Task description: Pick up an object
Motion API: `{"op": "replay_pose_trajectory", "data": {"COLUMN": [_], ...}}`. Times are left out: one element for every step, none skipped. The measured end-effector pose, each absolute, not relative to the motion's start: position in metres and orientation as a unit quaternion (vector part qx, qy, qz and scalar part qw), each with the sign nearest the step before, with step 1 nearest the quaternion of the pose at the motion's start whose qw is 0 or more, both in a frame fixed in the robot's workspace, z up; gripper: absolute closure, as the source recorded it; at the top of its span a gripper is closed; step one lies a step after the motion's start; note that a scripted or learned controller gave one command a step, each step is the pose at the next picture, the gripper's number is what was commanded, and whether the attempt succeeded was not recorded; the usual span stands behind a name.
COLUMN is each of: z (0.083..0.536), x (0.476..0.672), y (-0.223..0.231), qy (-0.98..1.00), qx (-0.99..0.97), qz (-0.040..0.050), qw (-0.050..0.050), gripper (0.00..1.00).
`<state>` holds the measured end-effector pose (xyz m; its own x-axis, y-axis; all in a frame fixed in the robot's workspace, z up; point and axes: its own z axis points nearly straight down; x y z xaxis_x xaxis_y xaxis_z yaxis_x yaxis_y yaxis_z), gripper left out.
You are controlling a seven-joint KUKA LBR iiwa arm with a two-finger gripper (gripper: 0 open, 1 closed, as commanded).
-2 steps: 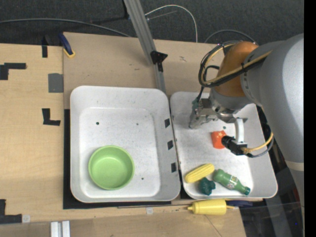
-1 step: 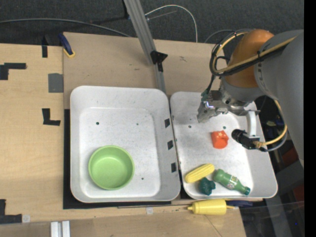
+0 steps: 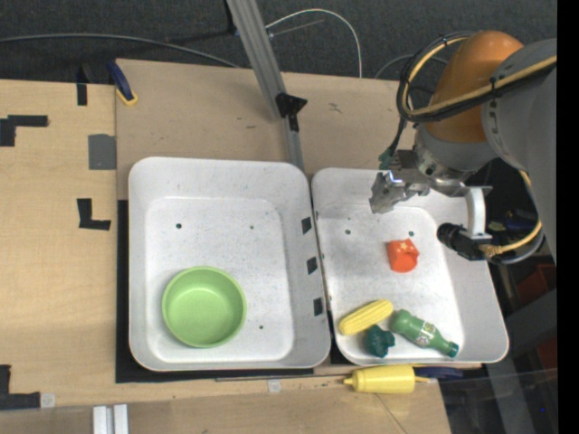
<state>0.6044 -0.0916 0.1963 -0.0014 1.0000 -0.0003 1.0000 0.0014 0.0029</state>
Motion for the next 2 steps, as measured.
{"op": "replay_pose_trajectory", "data": {"z": [0.242, 0.244], "x": [0.600, 0.610], "y": [-0.085, -0.039], "qy": [0.708, 0.709], "qx": [0.706, 0.705], "qz": [0.0011, 0.0003], "qw": [0.001, -0.001], "gripper": [1.00, 1.00]}}
